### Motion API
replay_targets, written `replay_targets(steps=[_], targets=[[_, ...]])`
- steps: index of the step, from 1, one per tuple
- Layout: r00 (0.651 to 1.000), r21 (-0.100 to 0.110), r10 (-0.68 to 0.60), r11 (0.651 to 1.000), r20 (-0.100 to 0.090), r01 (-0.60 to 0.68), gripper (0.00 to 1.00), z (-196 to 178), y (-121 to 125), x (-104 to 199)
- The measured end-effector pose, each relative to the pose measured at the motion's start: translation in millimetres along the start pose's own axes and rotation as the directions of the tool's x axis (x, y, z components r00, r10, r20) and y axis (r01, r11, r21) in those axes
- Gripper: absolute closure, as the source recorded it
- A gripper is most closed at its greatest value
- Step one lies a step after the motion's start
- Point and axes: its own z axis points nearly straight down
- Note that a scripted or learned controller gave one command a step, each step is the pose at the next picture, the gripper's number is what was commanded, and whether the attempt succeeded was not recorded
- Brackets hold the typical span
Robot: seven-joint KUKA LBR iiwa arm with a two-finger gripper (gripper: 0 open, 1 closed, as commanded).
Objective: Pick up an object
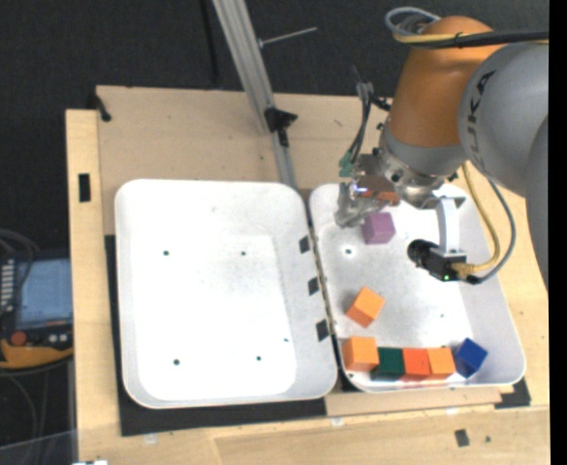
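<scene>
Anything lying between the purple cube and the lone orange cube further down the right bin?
No. In the camera view, bare white bin floor separates the purple cube from the lone orange cube.

purple cube [378, 228]; white bins [205, 197]

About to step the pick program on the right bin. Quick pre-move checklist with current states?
1. Target in reach: purple cube lies just below the pincer, in the right bin. Ok.
2. Cube between the fingers: it sits beside the pincer, not visibly inside it. Not ok.
3. Finger opening: hidden under the wrist. Cannot tell.
4. Room around target: nearest orange cube lies well apart. Ok.
5. Other blocks: the row along the bin's near wall is away from the pincer. Ok.
6. Contact between pincer and cube: cannot tell.
</scene>
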Motion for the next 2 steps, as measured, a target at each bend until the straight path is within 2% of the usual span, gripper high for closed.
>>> replay_targets(steps=[2], targets=[[1.0, 0.0, 0.0, 1.0, 0.0, 0.0, 1.0, 19, -44, 102]])
